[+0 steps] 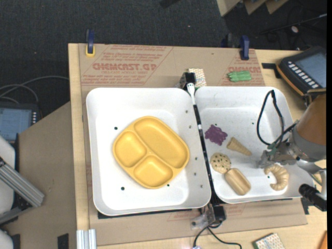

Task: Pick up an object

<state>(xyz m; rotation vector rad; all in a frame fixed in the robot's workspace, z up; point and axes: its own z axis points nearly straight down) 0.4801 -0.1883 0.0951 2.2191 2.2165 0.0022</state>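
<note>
The croissant [277, 176] lies in the right bin [244, 95], near its front right corner. The gripper [273, 158] hangs just above it, presumably lined up for a grasp; whether it is wide or narrow cannot be told. Left of the croissant lie a bread roll [237, 181], cookie [220, 163], cone [238, 146] and purple grapes [215, 135], leaving room for a grasp.

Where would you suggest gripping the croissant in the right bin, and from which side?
Probably across the thick middle of the croissant, coming straight down from above. It lies flat as a curved arc near the bin's right wall, so fingers closing across its narrow width should fit best.
</note>
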